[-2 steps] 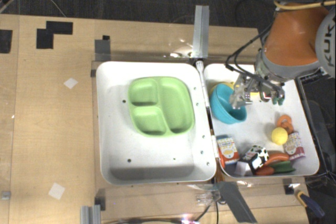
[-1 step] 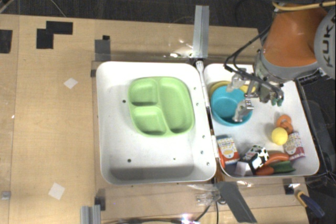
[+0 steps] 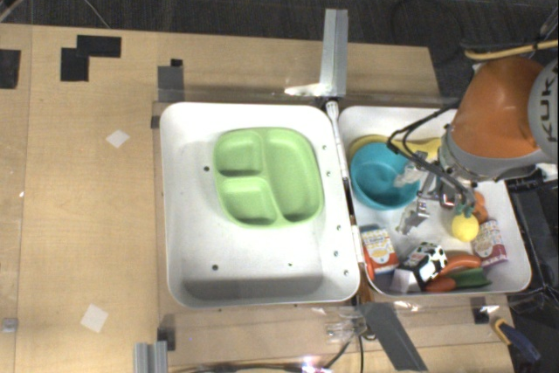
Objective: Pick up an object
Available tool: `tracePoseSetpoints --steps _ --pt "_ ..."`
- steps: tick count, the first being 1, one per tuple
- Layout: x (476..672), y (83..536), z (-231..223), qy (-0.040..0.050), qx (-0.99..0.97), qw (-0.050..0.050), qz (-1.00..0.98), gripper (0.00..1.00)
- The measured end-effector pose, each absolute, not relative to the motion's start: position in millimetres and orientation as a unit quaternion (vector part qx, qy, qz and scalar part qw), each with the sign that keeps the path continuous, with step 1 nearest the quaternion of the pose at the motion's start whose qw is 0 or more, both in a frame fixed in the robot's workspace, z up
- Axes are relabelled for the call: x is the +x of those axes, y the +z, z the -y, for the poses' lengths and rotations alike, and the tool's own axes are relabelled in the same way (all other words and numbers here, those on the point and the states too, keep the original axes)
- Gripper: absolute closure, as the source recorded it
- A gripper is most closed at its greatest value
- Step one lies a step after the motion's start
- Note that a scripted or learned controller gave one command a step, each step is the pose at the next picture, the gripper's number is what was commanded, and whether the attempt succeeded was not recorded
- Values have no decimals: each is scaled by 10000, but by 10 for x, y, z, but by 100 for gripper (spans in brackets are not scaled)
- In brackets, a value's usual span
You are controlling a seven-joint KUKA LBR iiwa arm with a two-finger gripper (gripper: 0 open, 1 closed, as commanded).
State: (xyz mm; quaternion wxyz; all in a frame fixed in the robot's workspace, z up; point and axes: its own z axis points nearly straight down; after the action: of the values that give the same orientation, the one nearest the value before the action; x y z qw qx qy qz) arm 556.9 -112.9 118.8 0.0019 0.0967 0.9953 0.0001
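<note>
over right bin (image 3: 522, 275) — tool (image 3: 425, 207), grip unclear, beside round teal bowl (image 3: 377, 175) — smooth plastic.

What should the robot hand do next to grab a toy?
Probably go straight down a little. The gripper hangs over the right bin, above the toys, beside the blue bowl and near the yellow lemon, with nothing between its fingers.
</note>
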Motion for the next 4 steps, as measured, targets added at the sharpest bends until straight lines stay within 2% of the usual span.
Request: tracePoseSetpoints --steps 1,2,3,4 --pt "5788 919 843 6 1142 93 -9934 0" --pt "5592 925 855 14 1735 126 -9847 0" --pt "5908 913 830 4 2031 22 -9792 0" --pt "5838 988 783 13 1986 -143 -9800 100"
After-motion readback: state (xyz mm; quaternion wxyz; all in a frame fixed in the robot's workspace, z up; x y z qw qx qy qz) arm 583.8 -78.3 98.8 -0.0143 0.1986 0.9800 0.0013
